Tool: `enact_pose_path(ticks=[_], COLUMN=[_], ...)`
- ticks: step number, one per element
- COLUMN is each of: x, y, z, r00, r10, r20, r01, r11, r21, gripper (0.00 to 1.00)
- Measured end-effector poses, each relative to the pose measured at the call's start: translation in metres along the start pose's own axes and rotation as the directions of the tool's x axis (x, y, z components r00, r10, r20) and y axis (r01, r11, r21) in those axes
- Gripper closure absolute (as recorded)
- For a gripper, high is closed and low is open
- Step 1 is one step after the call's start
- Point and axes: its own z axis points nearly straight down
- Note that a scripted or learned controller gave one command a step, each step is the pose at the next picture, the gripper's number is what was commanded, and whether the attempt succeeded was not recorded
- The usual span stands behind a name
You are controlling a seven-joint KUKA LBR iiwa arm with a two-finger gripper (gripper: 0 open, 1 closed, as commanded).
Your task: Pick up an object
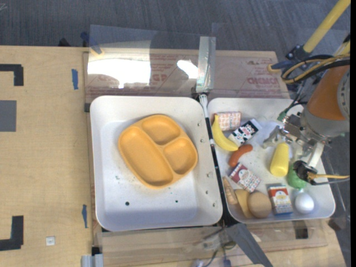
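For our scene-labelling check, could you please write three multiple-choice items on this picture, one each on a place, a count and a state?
1. Where does the orange divided plate lie?
A. left bin
B. right bin
C. on the bench

2. How many compartments has the plate?
A. two
B. three
C. five

3. How does the banana lie?
A. on the plate
B. in the right bin, by its left wall
C. on the floor

Answers: 1 A, it sits in the left bin. 2 B, three hollows show. 3 B, it lies along that wall.

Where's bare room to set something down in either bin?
Left bin: bare floor around the orange divided plate, widest along the front and left edges. Right bin is crowded: banana, yellow bottle, cartons, and the hand.
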Motion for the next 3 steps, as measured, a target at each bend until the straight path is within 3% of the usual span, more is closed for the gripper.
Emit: enact_pose_path(ticks=[1,2,3], x=[-0.002,0.067,0.122], y=[0.001,0.015,0.035], z=[-0.010,-0.096,-0.110], r00=[1.000,1.000,0.883], r10=[0.002,-0.031,0.468], r20=[0.005,0.005,0.009], r01=[-0.002,0.031,-0.468], r11=[1.000,1.000,0.883], r21=[-0.003,-0.005,-0.003], gripper=[1.00,1.00,1.00])
